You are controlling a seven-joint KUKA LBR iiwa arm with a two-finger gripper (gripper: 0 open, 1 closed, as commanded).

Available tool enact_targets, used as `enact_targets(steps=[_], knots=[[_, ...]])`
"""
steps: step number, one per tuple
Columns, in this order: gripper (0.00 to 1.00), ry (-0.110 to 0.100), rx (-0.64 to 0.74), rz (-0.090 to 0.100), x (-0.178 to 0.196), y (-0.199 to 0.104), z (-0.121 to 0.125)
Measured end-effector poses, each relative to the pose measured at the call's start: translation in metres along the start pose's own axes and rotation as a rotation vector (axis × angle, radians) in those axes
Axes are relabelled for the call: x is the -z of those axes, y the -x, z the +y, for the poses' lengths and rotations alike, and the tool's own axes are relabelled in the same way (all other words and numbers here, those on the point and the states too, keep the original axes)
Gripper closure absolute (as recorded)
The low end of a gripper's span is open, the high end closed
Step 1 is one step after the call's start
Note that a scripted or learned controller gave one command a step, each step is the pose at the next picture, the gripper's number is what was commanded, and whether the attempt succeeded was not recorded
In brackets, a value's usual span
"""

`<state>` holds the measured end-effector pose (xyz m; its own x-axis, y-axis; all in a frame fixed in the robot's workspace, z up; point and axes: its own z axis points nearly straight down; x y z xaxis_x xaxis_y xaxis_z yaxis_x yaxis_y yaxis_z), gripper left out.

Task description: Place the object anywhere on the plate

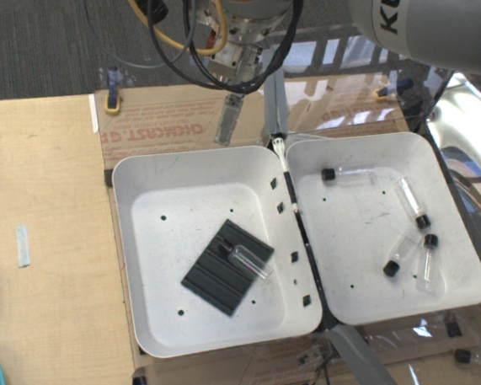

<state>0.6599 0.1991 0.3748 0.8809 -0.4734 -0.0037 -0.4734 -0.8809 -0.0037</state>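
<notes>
A black ribbed rectangular plate (222,269) lies tilted in the middle of the left white bin (143,239). A clear vial (249,259) rests on the plate's right part, lying flat. My gripper (250,137) hangs above the far rim where the two bins meet, well beyond the plate. Its two grey fingers (226,121) are spread apart with nothing between them.
The right bin (352,295) holds several clear vials with black caps, such as one near the back (349,174) and a cluster at the right (420,250). Cardboard (166,123) lies behind the bins. The wooden bench (43,249) stretches to the left.
</notes>
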Motion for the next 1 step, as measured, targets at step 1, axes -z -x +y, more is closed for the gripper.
enact_targets(steps=[1], knots=[[0.0,0.0,0.286,0.0,0.0658,-0.0048,0.0089]])
